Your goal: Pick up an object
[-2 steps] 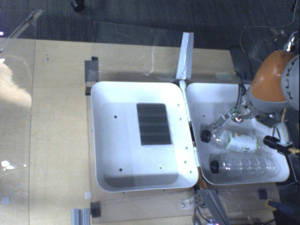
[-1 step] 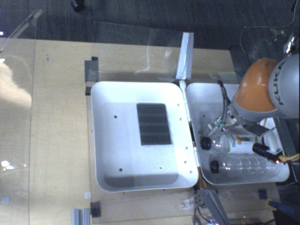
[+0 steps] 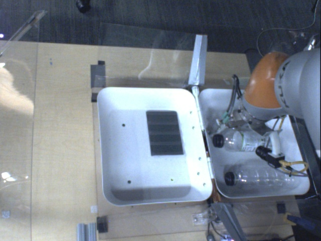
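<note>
Jaws hung low over the right-hand bin (image 3: 220, 102), tucked beneath the orange band (image 3: 263, 82) of the grey arm (image 3: 303, 82). We could not tell whether they were released or clenched, because the wrist and its cables covered them from above. Directly under the jaws, or just beside them, a clear bottle (image 3: 241, 141) lay on its side. Its black cap (image 3: 217, 140) pointed away from the arm, toward the wall shared by the two bins. We could not tell whether the jaws touched this bottle or merely stood over it.

Further from the jaws, toward the lower edge of the view, a second clear bottle (image 3: 266, 177) lay on its side along the bin's wall, its dark cap (image 3: 229, 177) turned the same way. The two bottles lay roughly parallel and apart.

Well away from the jaws, across the shared wall, the left-hand bin (image 3: 115, 144) held a dark ridged slab (image 3: 164, 133). It lay flat near the middle of the floor, away from every wall. Both bins rested side by side on the pale wooden bench (image 3: 55, 159). Beyond the jaws, at the far end of the shared wall, a grey strip (image 3: 199, 59) rose from where the bins met.
</note>
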Robot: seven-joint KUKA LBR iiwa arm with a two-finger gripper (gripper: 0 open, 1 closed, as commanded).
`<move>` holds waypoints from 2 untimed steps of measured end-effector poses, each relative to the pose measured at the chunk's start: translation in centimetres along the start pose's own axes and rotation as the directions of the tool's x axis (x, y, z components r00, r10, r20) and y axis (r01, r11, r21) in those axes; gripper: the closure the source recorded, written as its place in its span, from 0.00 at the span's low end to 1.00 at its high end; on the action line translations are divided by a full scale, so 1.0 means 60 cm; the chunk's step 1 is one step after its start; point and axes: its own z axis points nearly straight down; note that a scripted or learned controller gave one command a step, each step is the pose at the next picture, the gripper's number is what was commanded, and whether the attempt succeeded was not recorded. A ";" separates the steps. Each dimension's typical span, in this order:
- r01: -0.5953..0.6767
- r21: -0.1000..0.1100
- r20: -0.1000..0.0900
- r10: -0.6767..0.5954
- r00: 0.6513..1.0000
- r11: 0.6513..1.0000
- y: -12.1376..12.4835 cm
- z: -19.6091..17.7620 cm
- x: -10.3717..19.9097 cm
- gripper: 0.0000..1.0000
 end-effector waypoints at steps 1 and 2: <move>0.003 -0.009 0.001 -0.003 1.000 1.000 0.005 -0.022 0.001 1.00; 0.237 0.003 0.000 -0.237 0.972 0.972 0.094 -0.163 0.015 1.00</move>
